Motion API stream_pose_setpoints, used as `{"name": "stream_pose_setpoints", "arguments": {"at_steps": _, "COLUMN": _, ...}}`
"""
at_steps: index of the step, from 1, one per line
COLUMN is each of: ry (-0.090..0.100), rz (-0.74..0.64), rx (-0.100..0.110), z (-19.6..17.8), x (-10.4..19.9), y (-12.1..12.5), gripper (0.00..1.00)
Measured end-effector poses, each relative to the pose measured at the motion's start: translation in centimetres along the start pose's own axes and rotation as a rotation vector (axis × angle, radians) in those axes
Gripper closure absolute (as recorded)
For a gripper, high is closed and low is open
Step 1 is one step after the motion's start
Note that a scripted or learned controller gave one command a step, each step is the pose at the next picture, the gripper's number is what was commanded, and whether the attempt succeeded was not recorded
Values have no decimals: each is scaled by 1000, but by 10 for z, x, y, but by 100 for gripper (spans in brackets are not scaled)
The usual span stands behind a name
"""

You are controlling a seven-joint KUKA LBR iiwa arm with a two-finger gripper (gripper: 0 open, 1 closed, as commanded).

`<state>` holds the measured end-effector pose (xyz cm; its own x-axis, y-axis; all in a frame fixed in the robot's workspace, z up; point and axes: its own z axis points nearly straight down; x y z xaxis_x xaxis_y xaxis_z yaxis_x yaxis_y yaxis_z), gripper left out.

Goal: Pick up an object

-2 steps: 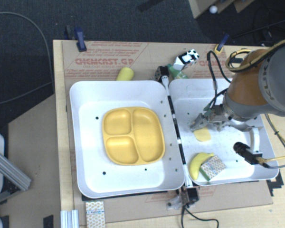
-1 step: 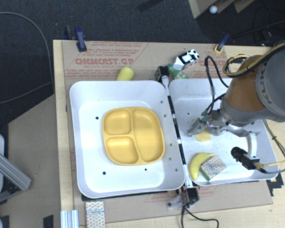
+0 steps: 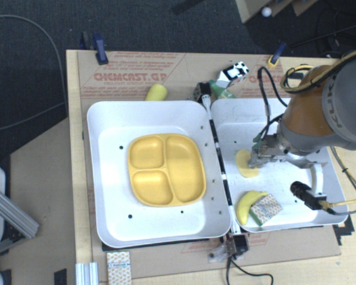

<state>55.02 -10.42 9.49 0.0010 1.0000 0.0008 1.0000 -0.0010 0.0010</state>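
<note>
Reaching in from the right, the grey arm (image 3: 320, 117) bends over the right bin (image 3: 237, 123), its orange band bulging above the wrist and its lower part angled down and to the left toward the bin floor. The gripper (image 3: 262, 154) sits low over the middle of that bin, close to the wall it shares with the left bin (image 3: 107, 129). Whether the gripper is open or closed cannot be told from this angle, and nothing can be seen held in it. Its tip is right at the right edge of a pale yellow piece (image 3: 245, 162), flat and rounded, which lies on the white floor of the right bin; whether the two touch is unclear.

A yellow plate (image 3: 166, 169) with three compartments lies flat in the middle of the left bin. In the near part of the right bin, a banana (image 3: 247, 206) curves along the shared wall, and a small sponge (image 3: 266, 208) with a green edge and speckled face rests against the banana's right side, both apart from the gripper.
</note>
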Motion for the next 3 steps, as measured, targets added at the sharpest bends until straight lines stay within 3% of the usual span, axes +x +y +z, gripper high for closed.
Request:
{"name": "stream_pose_setpoints", "arguments": {"at_steps": 1, "ry": 0, "rz": 0, "rx": 0, "z": 0, "x": 0, "y": 0, "gripper": 0}}
{"name": "stream_pose_setpoints", "arguments": {"at_steps": 2, "ry": -3, "rz": 0, "rx": -2, "z": 10, "x": -39, "y": 7, "gripper": 0}}
{"name": "stream_pose_setpoints", "arguments": {"at_steps": 3, "ry": 0, "rz": -2, "rx": 1, "z": 10, "x": -15, "y": -5, "gripper": 0}}
